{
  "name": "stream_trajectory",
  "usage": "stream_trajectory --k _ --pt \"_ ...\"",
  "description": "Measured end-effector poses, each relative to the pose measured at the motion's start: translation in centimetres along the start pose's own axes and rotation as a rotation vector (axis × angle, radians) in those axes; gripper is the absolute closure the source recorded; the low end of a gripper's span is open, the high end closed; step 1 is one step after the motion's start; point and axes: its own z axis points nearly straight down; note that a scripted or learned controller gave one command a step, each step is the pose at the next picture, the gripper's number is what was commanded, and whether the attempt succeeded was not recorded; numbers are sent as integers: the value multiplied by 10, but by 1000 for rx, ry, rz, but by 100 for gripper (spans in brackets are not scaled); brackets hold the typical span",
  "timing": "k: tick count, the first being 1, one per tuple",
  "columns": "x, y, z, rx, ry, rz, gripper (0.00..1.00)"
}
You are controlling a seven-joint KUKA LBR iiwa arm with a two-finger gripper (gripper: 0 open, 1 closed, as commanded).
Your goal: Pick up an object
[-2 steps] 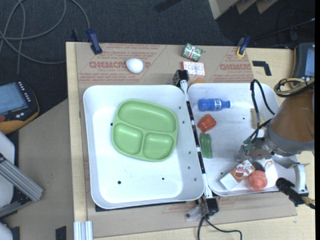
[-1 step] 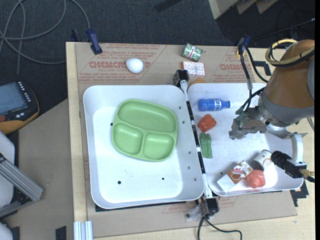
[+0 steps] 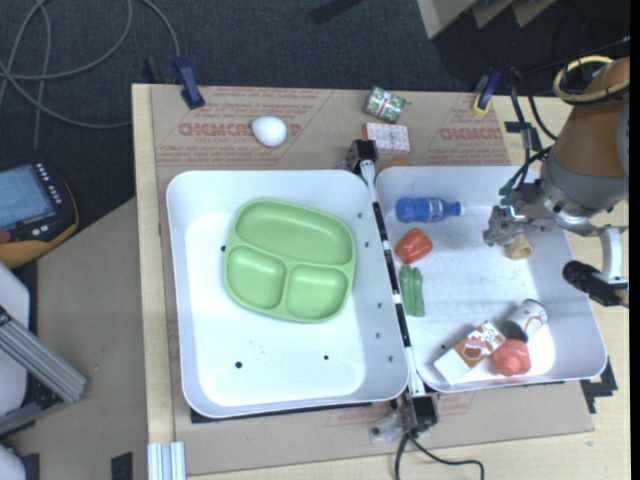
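- Cardboard-topped surface (image 3: 300,118) on dark carpet carries two shallow white bins side by side; a white egg-shaped thing (image 3: 268,130), a small green can (image 3: 385,103) and a little printed packet (image 3: 387,137) lie on the cardboard beyond the bins.
- Left bin (image 3: 200,298) holds a green divided plate (image 3: 291,260). Right bin (image 3: 570,353) is where I am working and where the loose objects lie.
- My end effector (image 3: 510,230) hangs low over the upper right part of the right bin, my arm coming in from the right with its orange band (image 3: 592,133) above the wrist.
- A small tan object (image 3: 518,249) sits right at my fingertips, just below and slightly right of them. I cannot tell whether it is between the fingers or merely beside them, and I cannot tell how the fingers stand.
- Blue bottle (image 3: 428,209) is the next nearest candidate: it lies to my left, near but apart, its long axis running left to right and its pale cap end pointing toward me.
- Below the bottle, against the bin's left wall, sit an orange-red object (image 3: 413,245) and a green object (image 3: 412,292), the green one lying lengthwise along the wall.
- Well apart, toward the bin's near edge, a cluster: a printed box (image 3: 472,351), a red rounded object (image 3: 513,358) touching it, and a small red-and-white can (image 3: 529,317) just above.
- My judgement: the move turns on the tan object; it calls for a short descent, not a traverse.
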Motion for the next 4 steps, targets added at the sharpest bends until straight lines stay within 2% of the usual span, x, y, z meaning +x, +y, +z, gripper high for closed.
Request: stream_trajectory --k 1,2,3,4 --pt "-48 -37 -57 -2 -1 0 100" --pt "-47 -37 -56 -1 0 -1 0" --pt "-51 -3 40 4 8 -4 0" --pt "-50 -63 57 5 12 -5 0"
